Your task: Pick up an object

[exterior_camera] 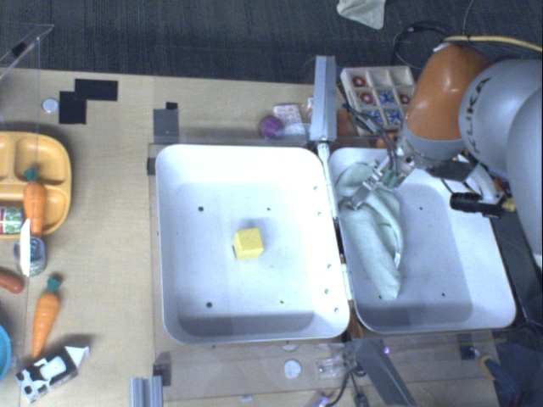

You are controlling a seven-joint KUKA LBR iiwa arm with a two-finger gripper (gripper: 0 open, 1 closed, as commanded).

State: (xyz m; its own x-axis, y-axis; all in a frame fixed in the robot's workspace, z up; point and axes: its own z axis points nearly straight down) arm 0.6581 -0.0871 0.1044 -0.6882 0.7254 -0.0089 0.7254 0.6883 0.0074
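Note:
A small yellow block lies near the middle of the left white bin. A pale grey-green cloth lies crumpled along the left side of the right white bin, stretching from its far left corner toward the front. My gripper is low over the cloth's far end, at or touching its bunched top edge. The grey arm with its orange band reaches in from the right, above the bin's far edge.
A metal divider post stands behind the gap between the bins. A purple ball and a box of small items lie behind the bins. Toy carrots and a yellow tray are on the bench at far left.

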